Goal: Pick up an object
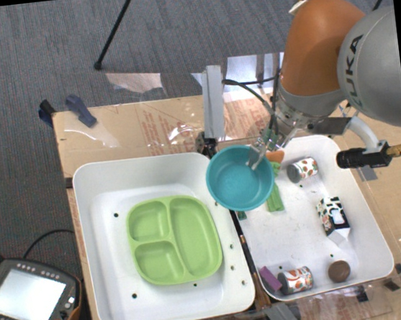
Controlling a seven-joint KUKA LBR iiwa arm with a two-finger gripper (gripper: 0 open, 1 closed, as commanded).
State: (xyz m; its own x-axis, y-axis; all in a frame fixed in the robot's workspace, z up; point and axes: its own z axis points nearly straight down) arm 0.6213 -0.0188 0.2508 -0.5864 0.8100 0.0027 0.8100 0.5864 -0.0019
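Observation:
A teal bowl hangs tilted over the seam between the two bins, above the left edge of the right bin. My gripper reaches down from the right, at the bowl's far right rim. One finger shows inside the bowl and the rim sits between the fingers, so the gripper is shut on the bowl. A green divided plate lies flat in the left bin.
The right bin holds a small can, a cow-patterned carton, a second can, a brown round piece, a purple item, a green strip and an orange piece. A tablet sits on the floor at lower left.

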